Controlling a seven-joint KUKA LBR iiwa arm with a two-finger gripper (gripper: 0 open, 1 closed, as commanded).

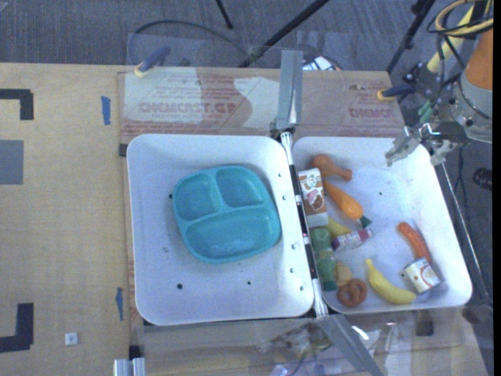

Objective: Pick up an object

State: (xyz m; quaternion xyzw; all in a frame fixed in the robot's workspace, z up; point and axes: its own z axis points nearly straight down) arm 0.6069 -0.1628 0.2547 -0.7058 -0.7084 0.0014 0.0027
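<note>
Camera view, from the bottom of the frame upward: in the right bin [446,210] a banana [388,284], a brown doughnut [352,292] and a small white can [423,275] lie along the lower edge. Above them lie an orange carrot [413,241], a small bottle [352,238], an orange piece [344,200] and a chicken drumstick [332,165]. The left bin [149,233] holds a teal divided plate [225,212]. At upper right, the claw [415,149] hangs over the right bin's top corner, fingers spread and pinching nothing.

I am seeing mirrored red lettering on the cardboard sheet [196,104] behind my bins, but I am not reading any word.
</note>
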